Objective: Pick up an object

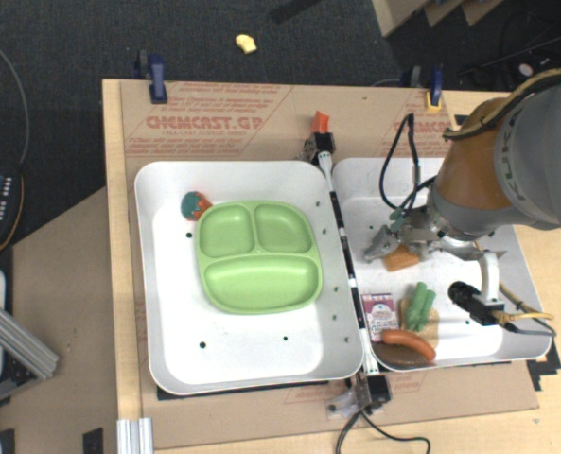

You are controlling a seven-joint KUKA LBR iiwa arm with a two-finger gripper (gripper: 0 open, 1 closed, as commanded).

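The gripper (386, 242) is lowered into the right bin (526, 348), near its inner wall, with an orange-brown piece (400, 259) touching it. Whether the jaws are closed cannot be told. The grasp step is judged underway; a secure closure is required before lifting.

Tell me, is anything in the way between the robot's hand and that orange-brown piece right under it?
Nothing visible is. The hand sits right above the orange-brown piece in the right bin, with no other toy between them.
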